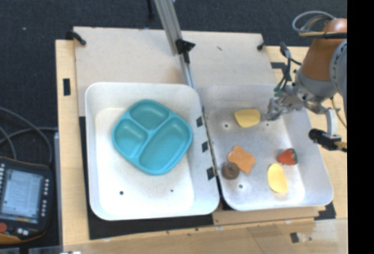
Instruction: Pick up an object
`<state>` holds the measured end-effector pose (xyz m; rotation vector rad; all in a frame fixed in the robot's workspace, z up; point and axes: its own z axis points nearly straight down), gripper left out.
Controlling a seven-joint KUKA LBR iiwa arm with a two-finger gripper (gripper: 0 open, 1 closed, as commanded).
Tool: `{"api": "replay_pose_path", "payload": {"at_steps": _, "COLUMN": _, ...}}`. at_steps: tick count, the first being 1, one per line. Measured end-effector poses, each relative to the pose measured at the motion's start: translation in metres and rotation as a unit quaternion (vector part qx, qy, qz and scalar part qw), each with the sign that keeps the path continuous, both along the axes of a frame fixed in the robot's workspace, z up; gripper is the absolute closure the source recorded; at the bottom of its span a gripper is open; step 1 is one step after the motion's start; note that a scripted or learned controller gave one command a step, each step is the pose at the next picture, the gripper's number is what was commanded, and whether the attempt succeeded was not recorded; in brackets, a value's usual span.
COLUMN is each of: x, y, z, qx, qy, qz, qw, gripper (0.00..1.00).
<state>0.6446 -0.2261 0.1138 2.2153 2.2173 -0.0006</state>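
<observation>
Jaws (274, 108) poised beside the yellow piece (248, 118) in the right bin (318, 188).

The piece lies just left of them, long axis across the bin; whether they are released or clenched cannot be told.

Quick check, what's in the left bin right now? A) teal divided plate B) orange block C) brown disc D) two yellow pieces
A. The teal divided plate lies in the left bin; the other pieces lie in the right bin.
</observation>
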Motion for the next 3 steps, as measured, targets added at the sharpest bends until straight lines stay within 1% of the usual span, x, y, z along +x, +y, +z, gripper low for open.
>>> {"api": "replay_pose_path", "payload": {"at_steps": 1, "x": 0.001, "y": 0.006, "z": 0.062, "qx": 0.0015, "qy": -0.001, "qz": 0.001, "qw": 1.0000, "gripper": 1.00}}
{"api": "replay_pose_path", "payload": {"at_steps": 2, "x": -0.007, "y": 0.004, "z": 0.114, "qx": 0.0012, "qy": -0.001, "qz": -0.001, "qw": 1.0000, "gripper": 1.00}}
{"api": "replay_pose_path", "payload": {"at_steps": 3, "x": -0.006, "y": 0.002, "z": 0.169, "qx": 0.0009, "qy": -0.002, "qz": 0.001, "qw": 1.0000, "gripper": 1.00}}
